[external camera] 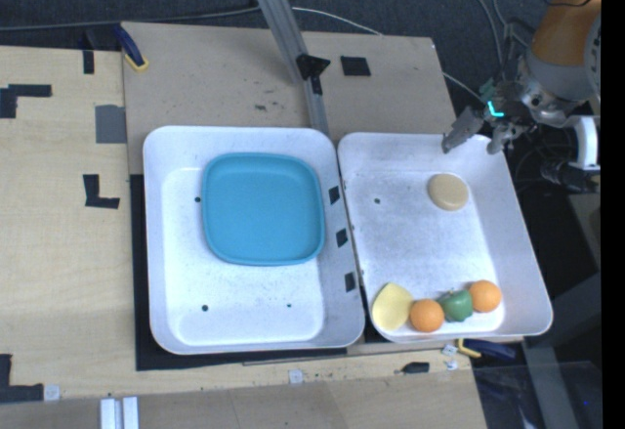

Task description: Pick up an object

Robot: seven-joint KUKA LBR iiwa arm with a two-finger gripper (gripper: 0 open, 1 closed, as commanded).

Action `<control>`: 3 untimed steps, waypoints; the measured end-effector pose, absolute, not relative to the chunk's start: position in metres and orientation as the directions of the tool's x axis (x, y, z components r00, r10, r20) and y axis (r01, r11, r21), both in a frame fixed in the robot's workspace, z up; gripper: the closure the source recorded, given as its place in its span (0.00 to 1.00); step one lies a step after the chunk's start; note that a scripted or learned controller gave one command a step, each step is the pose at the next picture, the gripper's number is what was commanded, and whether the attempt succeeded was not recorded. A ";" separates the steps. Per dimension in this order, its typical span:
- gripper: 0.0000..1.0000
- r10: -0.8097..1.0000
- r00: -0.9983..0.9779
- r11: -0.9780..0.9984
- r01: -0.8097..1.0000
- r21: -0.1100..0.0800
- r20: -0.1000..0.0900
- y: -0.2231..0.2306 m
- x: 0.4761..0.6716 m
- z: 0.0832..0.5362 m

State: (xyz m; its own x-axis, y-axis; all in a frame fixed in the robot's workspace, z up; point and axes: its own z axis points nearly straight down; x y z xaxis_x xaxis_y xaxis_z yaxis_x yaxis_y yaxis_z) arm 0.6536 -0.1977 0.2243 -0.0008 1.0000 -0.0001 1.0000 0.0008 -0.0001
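inside right bin (508, 212): two oranges (427, 316), one cookie (448, 192).

A turquoise plate (263, 207) is sitting in the white left bin (166, 222). The white right bin (508, 222) is showing a beige disc (448, 192), a yellow piece (392, 306), two orange balls (426, 316) and a green piece (456, 305).

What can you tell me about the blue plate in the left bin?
The blue plate is a rounded square of light blue, with soft corners and a shallow raised rim. It looks like smooth plastic. It lies flat and face up on the floor of the left bin, in the upper middle part, a little turned against the bin's walls. Nothing lies on it. It touches no other object, and bare white floor surrounds it on all sides.
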 end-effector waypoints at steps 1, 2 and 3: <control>0.00 1.000 -0.001 0.001 1.000 0.000 0.000 -0.198 0.654 0.224; 0.00 1.000 -0.001 0.001 1.000 -0.006 0.001 -0.195 0.652 0.161; 0.00 1.000 -0.001 0.001 1.000 0.000 -0.001 -0.192 0.655 0.100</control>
